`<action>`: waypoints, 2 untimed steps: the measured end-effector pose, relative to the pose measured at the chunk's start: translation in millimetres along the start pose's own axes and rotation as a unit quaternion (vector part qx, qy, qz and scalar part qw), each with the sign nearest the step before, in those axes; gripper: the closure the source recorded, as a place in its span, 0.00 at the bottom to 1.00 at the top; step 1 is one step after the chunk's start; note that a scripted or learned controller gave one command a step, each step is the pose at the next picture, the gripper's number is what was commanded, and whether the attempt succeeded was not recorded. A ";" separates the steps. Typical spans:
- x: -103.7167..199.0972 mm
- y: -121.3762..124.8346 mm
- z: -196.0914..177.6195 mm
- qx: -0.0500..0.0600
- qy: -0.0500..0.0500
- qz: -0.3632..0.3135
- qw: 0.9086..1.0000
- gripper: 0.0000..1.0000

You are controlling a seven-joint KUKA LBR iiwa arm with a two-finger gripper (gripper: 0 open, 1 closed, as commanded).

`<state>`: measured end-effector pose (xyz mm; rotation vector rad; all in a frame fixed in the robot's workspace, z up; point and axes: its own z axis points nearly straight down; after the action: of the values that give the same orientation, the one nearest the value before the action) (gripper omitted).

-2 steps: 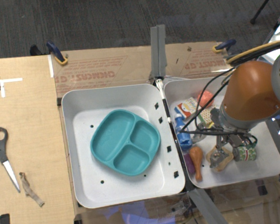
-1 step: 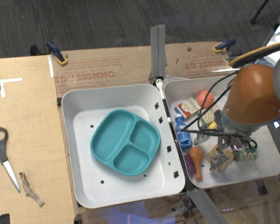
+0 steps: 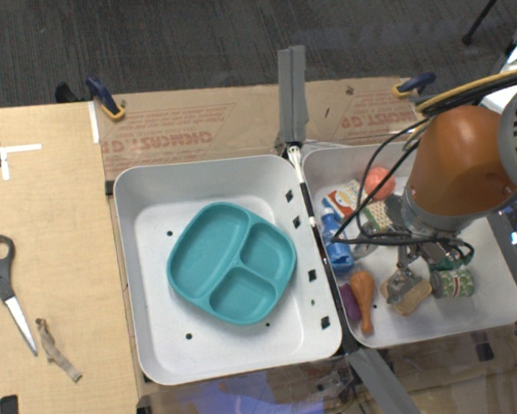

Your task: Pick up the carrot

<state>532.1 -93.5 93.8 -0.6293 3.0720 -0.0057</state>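
The carrot [image 3: 365, 299] is a small orange piece lying lengthwise near the front left of the right bin [image 3: 499, 309]. My gripper [image 3: 410, 270] hangs below the orange-banded wrist [image 3: 456, 164], to the right of the carrot and apart from it. It is low over a tan bread-like item [image 3: 413, 295]. Cables and the wrist hide much of the gripper.
Beside the carrot lie a purple item [image 3: 349, 302] and a blue item [image 3: 338, 252]. A green can [image 3: 455, 281] sits right of the gripper, with a red-and-white pack [image 3: 345, 203] and an orange-red item [image 3: 380, 182] further back. The left bin [image 3: 145, 259] holds a teal divided plate [image 3: 233, 263]. Scissors [image 3: 5, 283] lie far left.
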 end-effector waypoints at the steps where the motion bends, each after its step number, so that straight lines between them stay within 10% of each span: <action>1: 12.7 1.6 -0.5 0.001 0.000 -0.072 0.997 0.00; 2: 33.7 10.6 -1.3 -0.002 0.001 -0.026 1.000 0.00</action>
<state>497.0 -97.0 94.9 -0.7110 3.0573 -0.0007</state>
